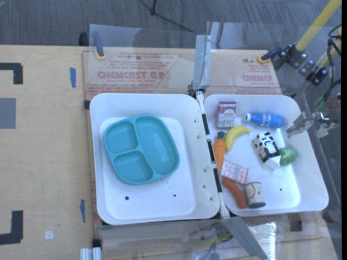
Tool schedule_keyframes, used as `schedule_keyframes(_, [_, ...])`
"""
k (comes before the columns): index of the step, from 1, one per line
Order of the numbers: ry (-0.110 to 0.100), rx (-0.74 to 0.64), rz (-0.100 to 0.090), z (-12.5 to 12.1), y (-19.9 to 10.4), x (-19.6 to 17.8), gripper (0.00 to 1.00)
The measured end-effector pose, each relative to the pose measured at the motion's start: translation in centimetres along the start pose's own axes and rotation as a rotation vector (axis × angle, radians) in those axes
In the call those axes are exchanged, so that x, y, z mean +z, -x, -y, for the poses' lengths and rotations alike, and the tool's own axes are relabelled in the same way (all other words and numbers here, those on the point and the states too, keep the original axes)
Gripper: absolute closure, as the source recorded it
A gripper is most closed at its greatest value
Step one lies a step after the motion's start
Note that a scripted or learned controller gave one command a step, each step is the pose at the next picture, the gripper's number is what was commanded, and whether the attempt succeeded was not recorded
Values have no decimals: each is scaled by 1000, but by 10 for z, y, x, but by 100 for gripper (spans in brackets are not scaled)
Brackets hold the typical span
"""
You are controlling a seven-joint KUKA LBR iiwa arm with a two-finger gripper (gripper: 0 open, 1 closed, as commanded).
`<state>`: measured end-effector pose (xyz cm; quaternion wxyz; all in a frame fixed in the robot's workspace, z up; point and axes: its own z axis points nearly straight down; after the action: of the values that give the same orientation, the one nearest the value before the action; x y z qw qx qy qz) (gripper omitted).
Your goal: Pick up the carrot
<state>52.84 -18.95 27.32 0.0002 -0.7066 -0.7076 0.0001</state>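
Note:
The carrot (219,153) is orange with a small green top and lies lengthwise against the left wall of the right bin (309,191). Its green top points toward the far side. A yellow banana (236,135) touches it near the top on the right. A red-and-white packet (234,171) lies at its near end, and I cannot tell whether the two overlap.
The right bin also holds a pink carton (226,114), a blue bottle (265,119), a black-and-white carton (267,146), a green item (289,156), a reddish sausage (234,192) and a small can (255,194). A teal divided plate (141,148) sits in the left bin (108,202).

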Motion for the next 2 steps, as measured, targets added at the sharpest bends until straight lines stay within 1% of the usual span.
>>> schedule_keyframes(1, [1,-455,0,-24,-50,103,0])
schedule_keyframes(2, [1,-621,0,-56,-87,160,0])
